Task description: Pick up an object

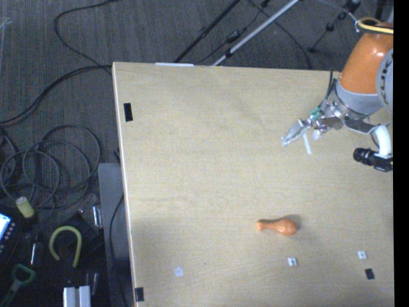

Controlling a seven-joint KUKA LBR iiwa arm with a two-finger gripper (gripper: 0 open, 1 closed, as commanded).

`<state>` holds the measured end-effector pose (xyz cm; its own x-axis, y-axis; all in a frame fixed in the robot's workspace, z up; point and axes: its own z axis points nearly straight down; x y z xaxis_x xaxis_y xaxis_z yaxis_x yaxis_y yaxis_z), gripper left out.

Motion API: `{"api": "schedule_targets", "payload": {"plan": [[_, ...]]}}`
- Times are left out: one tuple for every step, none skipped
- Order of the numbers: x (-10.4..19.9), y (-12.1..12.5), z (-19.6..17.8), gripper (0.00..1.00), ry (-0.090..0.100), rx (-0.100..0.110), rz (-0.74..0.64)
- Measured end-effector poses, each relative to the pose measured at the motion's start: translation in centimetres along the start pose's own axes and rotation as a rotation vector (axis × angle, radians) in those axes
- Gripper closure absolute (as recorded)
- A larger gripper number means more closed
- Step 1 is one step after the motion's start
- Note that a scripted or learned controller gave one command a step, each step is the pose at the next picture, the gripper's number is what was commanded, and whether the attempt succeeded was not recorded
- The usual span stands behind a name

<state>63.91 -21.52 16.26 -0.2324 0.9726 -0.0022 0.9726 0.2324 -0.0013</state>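
While the arm (pixel 365 62) reaches in from the right edge, its gripper (pixel 298 137) hangs over the upper right part of the pale wooden board (pixel 211 146), fingers spread apart with nothing between them. One thin finger (pixel 291 136) points left and another slants downward. An orange pear-shaped object (pixel 278 226) lies on its side on the board, well below the gripper and apart from it, its narrow end pointing left. Small markers (pixel 292 261) sit on the board near the lower edge. Left of the board, on dark carpet, lie coiled cables (pixel 48 165) and a yellow-green hook-shaped item (pixel 65 240).
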Motion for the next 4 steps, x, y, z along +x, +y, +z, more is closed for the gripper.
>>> {"api": "schedule_targets", "payload": {"plan": [[-0.2, 3.0, 7.9, 0.00, 0.000, -0.001, -0.166], [7.0, 4.7, 7.8, 0.00, 0.002, -0.002, -0.344], [7.1, 4.8, 6.9, 1.00, 0.004, -0.005, -0.344], [12.8, 6.1, -2.1, 1.00, 0.002, -0.001, -0.135]]}}
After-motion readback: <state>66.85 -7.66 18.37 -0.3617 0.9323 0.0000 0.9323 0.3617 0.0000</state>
